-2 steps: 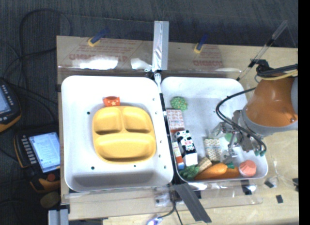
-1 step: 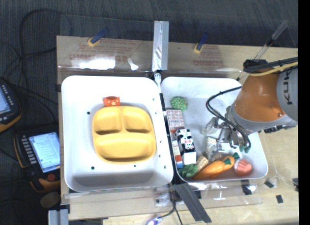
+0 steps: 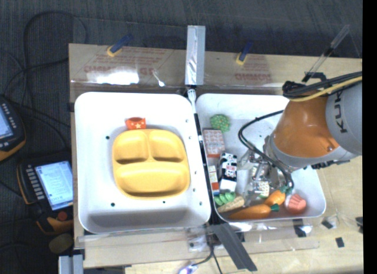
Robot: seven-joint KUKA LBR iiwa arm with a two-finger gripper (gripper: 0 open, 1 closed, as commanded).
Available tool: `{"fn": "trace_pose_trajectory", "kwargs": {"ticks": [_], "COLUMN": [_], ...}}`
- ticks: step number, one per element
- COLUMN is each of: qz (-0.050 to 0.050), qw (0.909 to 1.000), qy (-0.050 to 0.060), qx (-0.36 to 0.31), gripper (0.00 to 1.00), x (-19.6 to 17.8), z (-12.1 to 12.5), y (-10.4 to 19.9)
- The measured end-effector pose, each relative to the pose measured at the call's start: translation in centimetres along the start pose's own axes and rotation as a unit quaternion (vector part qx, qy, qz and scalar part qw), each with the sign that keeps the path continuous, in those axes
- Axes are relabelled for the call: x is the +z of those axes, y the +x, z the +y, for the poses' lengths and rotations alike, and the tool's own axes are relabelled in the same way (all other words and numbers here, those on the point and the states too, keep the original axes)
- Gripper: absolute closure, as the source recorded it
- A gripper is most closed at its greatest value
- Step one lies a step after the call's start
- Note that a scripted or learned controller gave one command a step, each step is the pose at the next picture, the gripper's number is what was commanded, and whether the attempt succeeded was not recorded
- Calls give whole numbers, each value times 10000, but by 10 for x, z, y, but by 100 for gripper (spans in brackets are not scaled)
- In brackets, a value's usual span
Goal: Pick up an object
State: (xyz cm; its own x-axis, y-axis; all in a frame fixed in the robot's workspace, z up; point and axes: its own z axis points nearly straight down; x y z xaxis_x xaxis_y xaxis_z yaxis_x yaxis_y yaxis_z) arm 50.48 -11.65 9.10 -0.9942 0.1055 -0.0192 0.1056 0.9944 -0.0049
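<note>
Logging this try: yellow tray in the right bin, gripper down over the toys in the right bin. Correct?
One error. The yellow tray lies in the left bin, not the right one; the camera view shows it there with a small orange block at its far edge. The rest holds: the gripper is down over the toys in the right bin.

Two bins side by side on the bench [image 3: 347, 178] — left bin [image 3: 88, 149] at 9 o'clock, right bin [image 3: 315, 199] at 3 o'clock, touching along the middle. In the left bin, a divided tray [image 3: 151, 164] at centre, with a small block [image 3: 135, 123] touching its 11 o'clock corner. In the right bin, a round toy [image 3: 220, 122] at 11 o'clock, a box [image 3: 213, 142] just below it, toy food [image 3: 253, 208] heaped at 6 o'clock — gripper [image 3: 257, 185] above that heap.
</note>
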Motion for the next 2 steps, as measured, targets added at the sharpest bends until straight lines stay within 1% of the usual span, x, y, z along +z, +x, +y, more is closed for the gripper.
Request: {"fn": "trace_pose_trajectory", "kwargs": {"ticks": [1,2], "qz": [46,-15], "qw": [9929,9794], "qy": [-12,5], "qx": [-1189,-2021], "gripper": [0,0], "x": [2,0], "z": [12,22], "y": [-50,-37]}}
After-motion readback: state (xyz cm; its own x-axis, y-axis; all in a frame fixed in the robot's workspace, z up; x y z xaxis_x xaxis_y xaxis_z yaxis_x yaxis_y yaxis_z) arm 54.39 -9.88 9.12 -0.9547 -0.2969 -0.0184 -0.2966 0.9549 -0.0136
